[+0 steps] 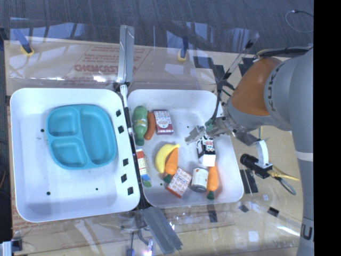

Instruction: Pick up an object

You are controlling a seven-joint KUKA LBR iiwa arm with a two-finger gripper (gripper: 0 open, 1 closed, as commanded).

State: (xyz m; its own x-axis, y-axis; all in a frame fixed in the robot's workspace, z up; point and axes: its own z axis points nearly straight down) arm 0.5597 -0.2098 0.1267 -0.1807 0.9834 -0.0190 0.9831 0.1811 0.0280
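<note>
1. The end effector point(205, 135) hangs low in the right white bin point(176, 96), right of frame centre; I cannot tell its state.
2. Just below it lies a small black-and-white carton point(207, 152), the likeliest pick, with nothing visibly gripped.
3. Lower still, a silver tin can point(200, 179) touches an orange toy carrot point(212, 179), close under the carton.
4. Risk: this crowding could make a closing grasp nudge the carton or catch two things.
5. Left of these, a yellow banana point(162, 156) and a red box point(163, 121) leave bare bin floor around the end effector.
6. The bin's right wall is close, limiting sideways room.
7. The left white bin point(21, 159) holds a blue sectioned tray point(80, 137).
</note>
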